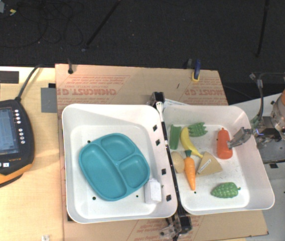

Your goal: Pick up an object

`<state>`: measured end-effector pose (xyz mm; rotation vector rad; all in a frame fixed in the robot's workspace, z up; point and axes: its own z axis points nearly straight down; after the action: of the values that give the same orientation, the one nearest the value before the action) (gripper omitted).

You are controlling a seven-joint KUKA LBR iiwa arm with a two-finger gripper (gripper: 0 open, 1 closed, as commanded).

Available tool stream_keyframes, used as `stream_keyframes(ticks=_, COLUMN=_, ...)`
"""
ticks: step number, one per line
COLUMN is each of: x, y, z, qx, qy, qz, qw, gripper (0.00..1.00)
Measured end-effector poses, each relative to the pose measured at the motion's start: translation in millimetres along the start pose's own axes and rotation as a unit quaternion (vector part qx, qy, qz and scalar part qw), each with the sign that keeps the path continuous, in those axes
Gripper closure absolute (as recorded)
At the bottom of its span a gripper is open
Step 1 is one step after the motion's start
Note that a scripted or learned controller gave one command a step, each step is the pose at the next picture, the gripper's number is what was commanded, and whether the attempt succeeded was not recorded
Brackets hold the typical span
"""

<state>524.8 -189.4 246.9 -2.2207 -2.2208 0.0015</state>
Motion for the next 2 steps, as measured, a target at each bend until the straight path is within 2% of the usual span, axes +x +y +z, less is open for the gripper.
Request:
stream_keyframes(ticks=1, x=60.0, y=-29.7, z=155.0, qx=0.007, qy=0.004, qz=-0.001, qw=1.0, gripper=0.0)
stream_keyframes(ticks=2, x=92.9, y=54.2, z=156.6, qx=-0.002, qy=-0.007, qz=0.0, qw=1.0, gripper=0.0)
